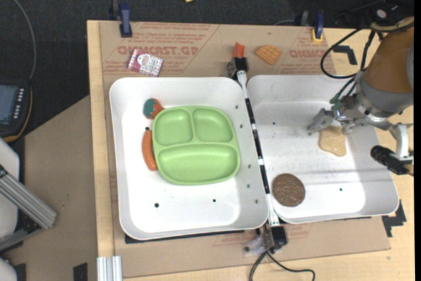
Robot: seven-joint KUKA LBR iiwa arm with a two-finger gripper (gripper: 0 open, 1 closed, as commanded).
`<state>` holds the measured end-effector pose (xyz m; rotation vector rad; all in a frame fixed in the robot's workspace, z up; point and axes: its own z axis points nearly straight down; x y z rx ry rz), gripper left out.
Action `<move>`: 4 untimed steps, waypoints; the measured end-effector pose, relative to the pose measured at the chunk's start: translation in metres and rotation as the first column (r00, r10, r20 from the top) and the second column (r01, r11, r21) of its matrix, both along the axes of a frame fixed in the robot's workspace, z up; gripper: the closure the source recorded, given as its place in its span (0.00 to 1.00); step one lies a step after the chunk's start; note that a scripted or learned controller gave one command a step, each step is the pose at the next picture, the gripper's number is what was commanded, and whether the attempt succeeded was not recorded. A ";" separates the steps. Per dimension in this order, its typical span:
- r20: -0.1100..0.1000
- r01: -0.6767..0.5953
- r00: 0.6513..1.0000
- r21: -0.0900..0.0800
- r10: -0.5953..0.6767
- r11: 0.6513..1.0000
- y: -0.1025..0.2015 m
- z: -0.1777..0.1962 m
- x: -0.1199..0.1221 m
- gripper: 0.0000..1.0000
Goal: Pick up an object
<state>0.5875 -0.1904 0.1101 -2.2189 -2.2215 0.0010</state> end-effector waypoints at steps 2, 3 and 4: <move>0.014 0.001 1.000 -0.007 -0.001 1.000 -0.006 -0.011 -0.008 1.00; 0.014 0.001 1.000 -0.007 -0.001 1.000 -0.006 -0.011 -0.008 0.00; 0.011 0.001 1.000 -0.008 0.000 1.000 0.020 -0.022 -0.025 0.00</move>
